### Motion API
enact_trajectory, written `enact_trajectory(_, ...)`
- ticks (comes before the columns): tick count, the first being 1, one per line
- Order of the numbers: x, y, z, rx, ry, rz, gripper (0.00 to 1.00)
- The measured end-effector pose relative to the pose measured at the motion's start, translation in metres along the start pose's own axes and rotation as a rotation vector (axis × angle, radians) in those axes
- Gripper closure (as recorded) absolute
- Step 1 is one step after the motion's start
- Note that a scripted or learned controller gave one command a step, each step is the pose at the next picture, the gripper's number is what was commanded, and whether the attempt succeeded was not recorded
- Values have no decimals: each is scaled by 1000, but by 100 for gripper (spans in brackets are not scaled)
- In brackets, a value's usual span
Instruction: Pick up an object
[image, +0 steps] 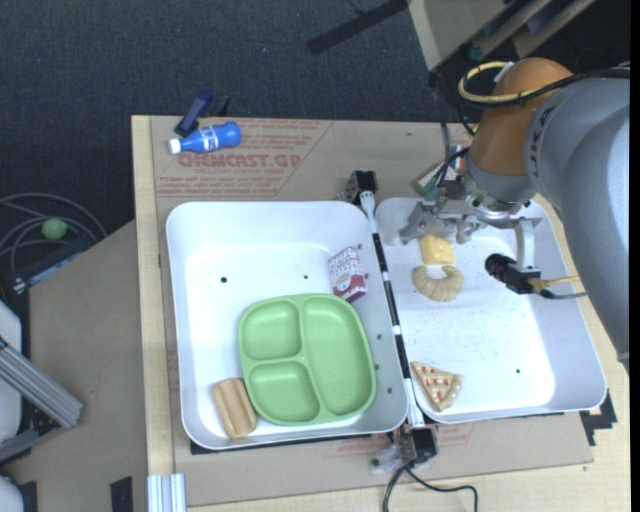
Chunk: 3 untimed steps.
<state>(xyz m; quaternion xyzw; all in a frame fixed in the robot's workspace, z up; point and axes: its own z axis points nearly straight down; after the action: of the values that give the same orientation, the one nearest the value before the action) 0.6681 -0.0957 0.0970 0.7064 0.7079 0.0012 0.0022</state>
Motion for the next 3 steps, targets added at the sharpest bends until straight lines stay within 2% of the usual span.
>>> enact_trajectory(1, 2, -2, 12, 6, 2, 2, 0)
enact_trajectory(2, 2, 1, -3, -5, 0, 0, 100)
enact_trajectory(3, 2, 0, 0, 0, 0, 1, 0)
